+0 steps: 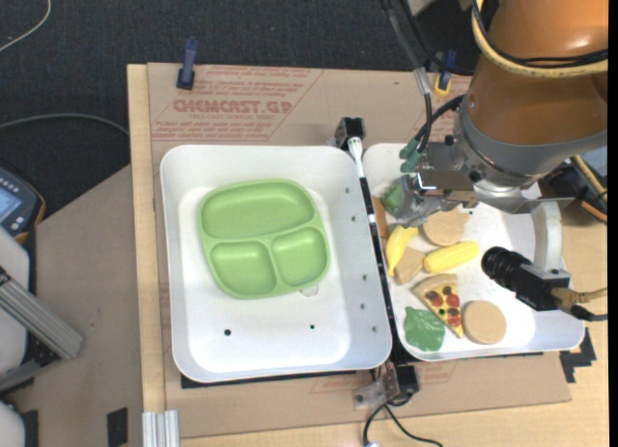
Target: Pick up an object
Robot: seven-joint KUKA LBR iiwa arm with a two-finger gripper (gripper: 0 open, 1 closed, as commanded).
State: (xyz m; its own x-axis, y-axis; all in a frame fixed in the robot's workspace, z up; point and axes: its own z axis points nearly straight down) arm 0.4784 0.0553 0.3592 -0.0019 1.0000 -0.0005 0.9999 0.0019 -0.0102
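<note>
Orange and grey, the arm (541,78) reaches in over the far right and hides the far part of the right bin (541,344). The arm's upper bulk is cut off by the picture's top and right edges. Beneath it the gripper (425,196) hangs low over the bin's far left corner. It shows as a dark, shadowed block, and I cannot tell whether it is spread or pressed together, or whether anything sits in it. An orange-brown piece (390,200) pokes out just left of the gripper, by the bin's left wall. Most of it is hidden, so what it is stays unclear.

The toy food lies in the right bin, on the near side of the gripper. A biscuit (444,231) is closest, just near and right of the gripper, with its far edge in shadow. A banana (394,242) lies just near and left of the gripper, along the left wall, touching a tan wedge (410,265). A yellow lump (452,258) lies just near of the biscuit. Nearer still, and well apart from the gripper, are a pizza slice (441,297), a green leaf (423,329) and a tan disc (484,321).

The left bin (280,339) holds a green plate (263,237) with three compartments. Both bins rest on the cardboard-covered tabletop (241,97).
</note>
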